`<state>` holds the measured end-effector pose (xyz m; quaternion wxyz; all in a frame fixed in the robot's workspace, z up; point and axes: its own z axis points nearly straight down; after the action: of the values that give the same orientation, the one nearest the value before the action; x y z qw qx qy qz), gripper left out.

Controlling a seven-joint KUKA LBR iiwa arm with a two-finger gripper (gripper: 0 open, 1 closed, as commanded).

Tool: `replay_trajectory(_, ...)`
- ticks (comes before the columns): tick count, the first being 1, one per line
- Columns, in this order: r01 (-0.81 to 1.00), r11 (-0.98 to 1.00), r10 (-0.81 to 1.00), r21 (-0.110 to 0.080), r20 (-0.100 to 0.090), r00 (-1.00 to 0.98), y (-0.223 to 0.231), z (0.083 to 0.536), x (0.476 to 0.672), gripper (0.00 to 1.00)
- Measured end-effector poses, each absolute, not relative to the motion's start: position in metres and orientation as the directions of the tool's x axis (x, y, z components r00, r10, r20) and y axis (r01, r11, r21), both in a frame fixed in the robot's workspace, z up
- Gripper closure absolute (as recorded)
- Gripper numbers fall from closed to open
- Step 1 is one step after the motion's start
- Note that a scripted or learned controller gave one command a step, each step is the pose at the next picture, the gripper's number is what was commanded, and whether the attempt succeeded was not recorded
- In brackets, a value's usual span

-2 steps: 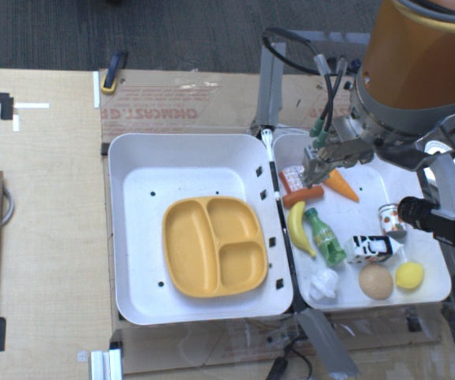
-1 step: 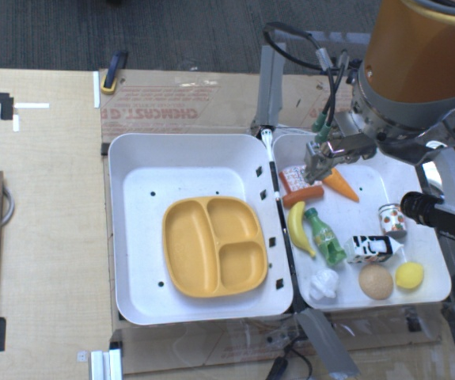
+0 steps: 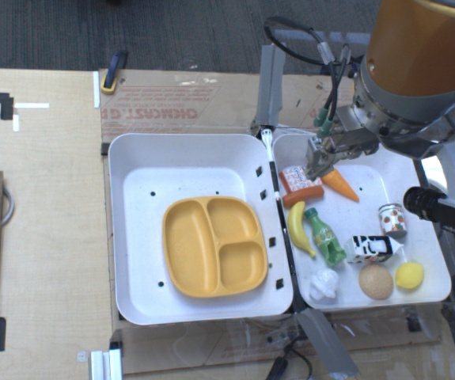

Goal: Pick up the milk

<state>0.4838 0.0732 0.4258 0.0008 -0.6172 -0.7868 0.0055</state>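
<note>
The gripper (image 3: 320,165) hangs low over the far left part of the right bin (image 3: 429,291), just above a red-and-white box (image 3: 296,180) and a carrot (image 3: 339,182). The milk (image 3: 369,248), a small black-and-white carton, lies nearer, right of a green bottle (image 3: 324,237) and a banana (image 3: 299,229). A yellow divided plate (image 3: 215,245) sits in the left bin (image 3: 132,212).

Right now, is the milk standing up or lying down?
Lying down. The milk carton rests on its side on the right bin's floor, between the green bottle and the yellow lemon.
</note>
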Motion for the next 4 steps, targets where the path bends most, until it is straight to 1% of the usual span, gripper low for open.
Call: replay_trajectory(4,0.969,0.244,0.970,-0.022,-0.013,-0.245,0.075,0.456,0.492,1.00)
